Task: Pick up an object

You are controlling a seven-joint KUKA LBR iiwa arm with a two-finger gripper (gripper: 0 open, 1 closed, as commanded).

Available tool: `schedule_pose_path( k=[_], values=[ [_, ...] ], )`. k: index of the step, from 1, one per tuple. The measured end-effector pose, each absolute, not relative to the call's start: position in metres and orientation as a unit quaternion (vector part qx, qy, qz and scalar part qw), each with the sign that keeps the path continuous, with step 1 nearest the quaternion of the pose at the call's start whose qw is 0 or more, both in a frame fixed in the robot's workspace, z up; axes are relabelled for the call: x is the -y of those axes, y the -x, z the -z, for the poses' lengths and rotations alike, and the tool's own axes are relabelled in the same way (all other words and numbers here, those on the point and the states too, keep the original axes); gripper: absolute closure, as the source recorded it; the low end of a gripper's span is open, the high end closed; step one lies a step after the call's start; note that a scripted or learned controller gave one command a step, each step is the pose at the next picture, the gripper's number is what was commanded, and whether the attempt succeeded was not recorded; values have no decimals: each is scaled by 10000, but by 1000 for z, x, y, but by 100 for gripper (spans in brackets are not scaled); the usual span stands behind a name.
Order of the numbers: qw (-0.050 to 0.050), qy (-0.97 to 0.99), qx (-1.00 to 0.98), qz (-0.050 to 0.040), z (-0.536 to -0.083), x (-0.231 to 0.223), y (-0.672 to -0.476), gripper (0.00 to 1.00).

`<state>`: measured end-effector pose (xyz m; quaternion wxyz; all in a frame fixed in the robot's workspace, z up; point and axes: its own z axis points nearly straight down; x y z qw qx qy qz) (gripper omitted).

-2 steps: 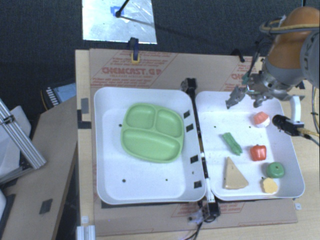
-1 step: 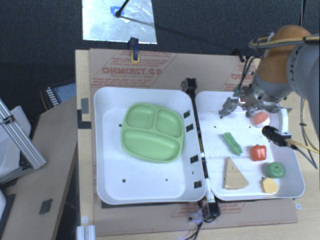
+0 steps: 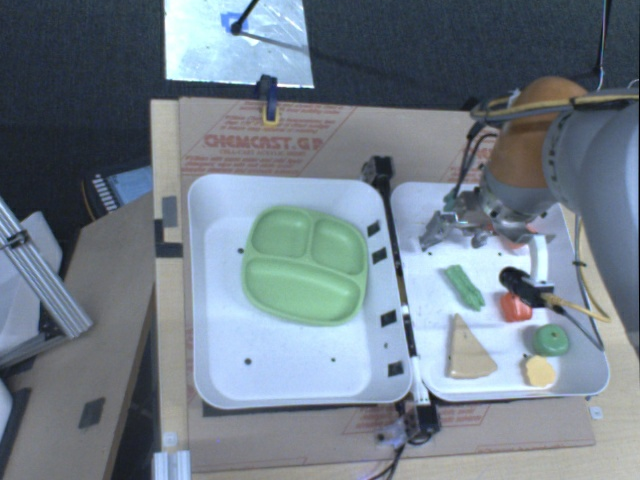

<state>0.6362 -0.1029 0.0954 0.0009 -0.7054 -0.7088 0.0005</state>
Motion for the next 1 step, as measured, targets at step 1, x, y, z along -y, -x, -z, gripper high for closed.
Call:
schedule_pose_path(
  k=[1],
  values=[
    [-6, 7058, 7084, 2, -85, 103, -637, 0]
  ],
)
